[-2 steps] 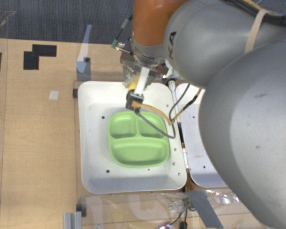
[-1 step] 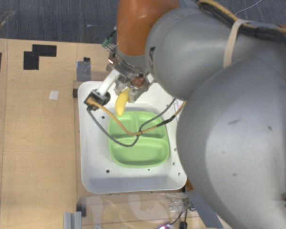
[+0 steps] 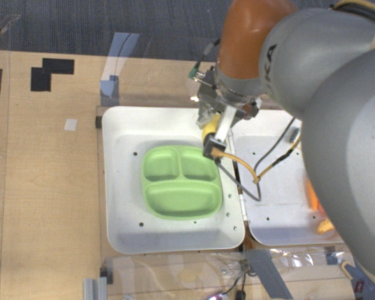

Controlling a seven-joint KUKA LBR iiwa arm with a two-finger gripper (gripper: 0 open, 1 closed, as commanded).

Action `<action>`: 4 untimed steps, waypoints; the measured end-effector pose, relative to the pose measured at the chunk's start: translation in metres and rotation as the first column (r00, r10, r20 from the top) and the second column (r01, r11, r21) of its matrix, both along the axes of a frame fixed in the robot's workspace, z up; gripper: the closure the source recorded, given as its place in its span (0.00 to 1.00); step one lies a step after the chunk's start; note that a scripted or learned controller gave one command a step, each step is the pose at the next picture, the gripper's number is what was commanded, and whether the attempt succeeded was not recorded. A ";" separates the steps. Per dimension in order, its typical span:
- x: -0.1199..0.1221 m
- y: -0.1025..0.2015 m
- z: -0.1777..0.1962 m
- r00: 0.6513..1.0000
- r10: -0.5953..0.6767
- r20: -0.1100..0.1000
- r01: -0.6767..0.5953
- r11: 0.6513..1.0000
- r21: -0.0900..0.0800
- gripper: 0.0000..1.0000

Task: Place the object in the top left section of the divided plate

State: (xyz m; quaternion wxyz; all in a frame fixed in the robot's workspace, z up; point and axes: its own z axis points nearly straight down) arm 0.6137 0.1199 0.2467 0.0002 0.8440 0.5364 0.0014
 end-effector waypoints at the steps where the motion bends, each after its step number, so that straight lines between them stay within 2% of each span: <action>1: -0.045 0.066 -0.010 0.998 0.068 -0.001 -0.068 0.998 0.001 1.00; 2: -0.081 0.076 0.084 0.957 0.291 0.002 -0.291 0.957 0.000 1.00; 3: -0.022 0.042 0.031 0.963 0.271 -0.001 -0.271 0.963 -0.001 1.00; 4: -0.050 0.093 0.047 0.935 0.354 0.001 -0.354 0.935 0.000 1.00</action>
